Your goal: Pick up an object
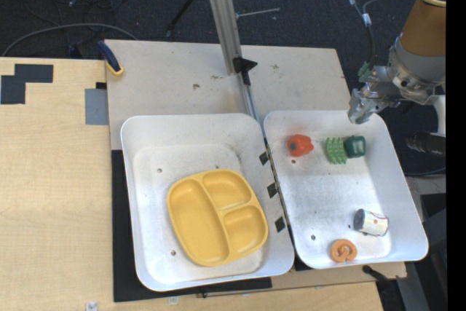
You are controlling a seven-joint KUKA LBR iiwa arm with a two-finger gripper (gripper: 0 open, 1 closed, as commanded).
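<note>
Camera view, from above and at a slant. You see the counter (pixel 182 76) carrying two shallow white bins side by side. The left bin (pixel 145 149) holds a yellow divided plate (pixel 217 215), lying flat near its middle. The right bin (pixel 386 178) holds four small things, any of which could serve as the thing to pick up: a red-orange toy (pixel 298 146) near the far left corner, a green ridged piece (pixel 344 149) just beside it to the right, a small white and grey cylinder (pixel 370 223) toward the near right, and an orange ring (pixel 343 251) close to the near rim. All four rest on the bin floor, apart from one another except the first two, which lie near each other.

The arm enters from the right, and its claw (pixel 360 109) hangs over the far rim of the right bin, above and a little right of the green ridged piece. You cannot tell from this angle how far the claw is parted; nothing shows between its tips.

Progress, as a judgement: no thing is lifted yet. The descent, the closing and the lift all remain to be done.
</note>
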